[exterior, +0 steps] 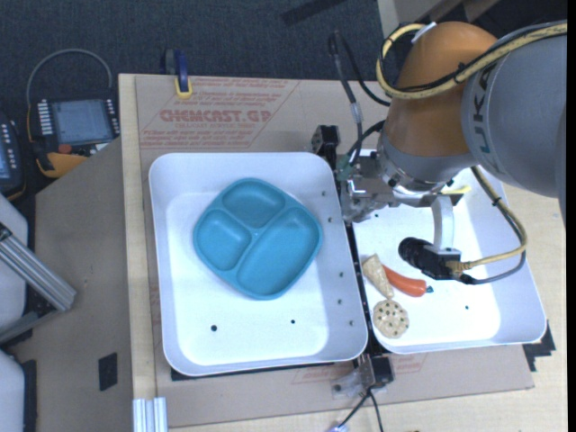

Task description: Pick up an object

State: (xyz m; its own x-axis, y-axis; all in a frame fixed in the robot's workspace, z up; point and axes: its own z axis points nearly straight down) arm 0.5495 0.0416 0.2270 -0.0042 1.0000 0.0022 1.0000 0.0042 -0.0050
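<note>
Three small things lie in the right bin [481,318] below the gripper [360,194] as we look down: a pale wedge [377,274] nearest it, a red pepper [406,283] touching the wedge on the side toward the arm [508,106], and a round cracker [390,318] just beyond them, farther from the gripper. The blue plate [256,237] sits in the left bin [270,336], across the divider from the gripper and on the side away from the arm. We see the gripper hanging over the seam between the two bins, at the inner upper corner of the right one. We cannot tell whether it is released or clenched, and we see nothing held in it. We judge this to be the approach step, with no pick made yet. The next move, as we read it, calls for choosing one target, most likely the wedge since it is closest, then shifting toward it, centring above it and descending. The pepper pressed against the wedge may crowd a clean grasp, and the bin wall beside the gripper leaves little room on that side. Both bins rest on a brown board [225,106] with red lettering. Farther off, beyond the plate, a pendant [79,120] with a screen lies on the bench, and dark floor [225,16] runs behind.
</note>
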